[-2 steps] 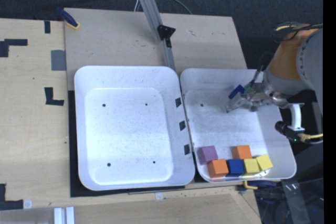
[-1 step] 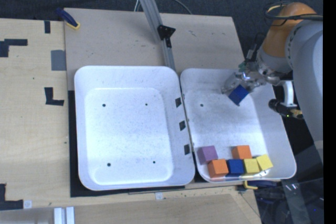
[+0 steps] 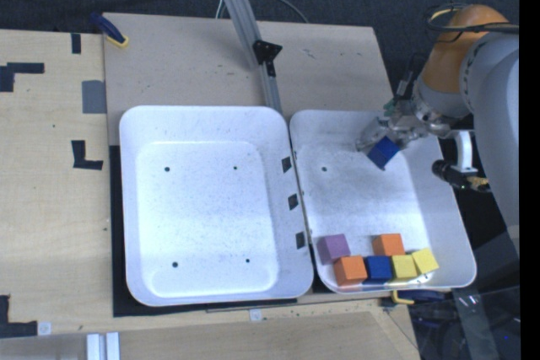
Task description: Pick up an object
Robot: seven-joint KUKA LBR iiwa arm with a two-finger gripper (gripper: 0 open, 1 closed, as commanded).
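My gripper (image 3: 385, 141) hangs over the upper part of the right bin (image 3: 439, 206), reaching in from the right. A blue block (image 3: 384, 153) sits tilted between its fingers, and the gripper is shut on it. The block appears lifted off the bin floor. Several more blocks lie along the bin's near edge: a purple block (image 3: 334, 246), an orange block (image 3: 350, 269), a second blue block (image 3: 379, 267), a yellow block (image 3: 405, 266), another orange block (image 3: 388, 244) and another yellow block (image 3: 424, 260).
The left bin (image 3: 202, 198) lies beside the right one, with dark clips on the shared rim. A slanted metal bar (image 3: 240, 4) runs down to the bins' far edge. The grey arm with its orange band (image 3: 460, 46) fills the right side.
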